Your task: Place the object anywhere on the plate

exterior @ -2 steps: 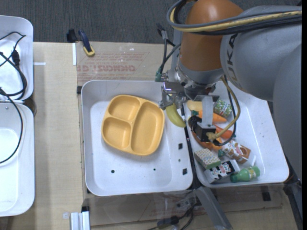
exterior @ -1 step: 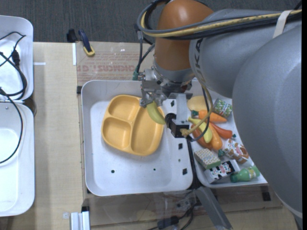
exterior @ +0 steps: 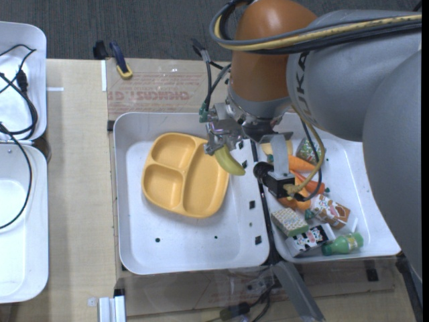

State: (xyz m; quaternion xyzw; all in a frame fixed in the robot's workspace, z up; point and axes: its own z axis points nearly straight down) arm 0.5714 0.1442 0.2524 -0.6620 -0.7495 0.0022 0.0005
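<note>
A yellow three-compartment plate (exterior: 179,183) lies in the left of the two white bins (exterior: 134,247). My gripper (exterior: 221,146) hangs over the plate's right rim, below the orange wrist band. A yellow banana (exterior: 229,162) sits between its fingers, tilted down to the right, just above the plate's large right compartment. The arm covers the bin's upper right part.
The right bin (exterior: 372,230) holds several toy foods: a carrot (exterior: 305,166), a green bottle (exterior: 342,244), small boxes (exterior: 301,230). A cardboard sheet (exterior: 157,89) lies behind the bins. White tubs with black cables (exterior: 17,106) stand at the far left.
</note>
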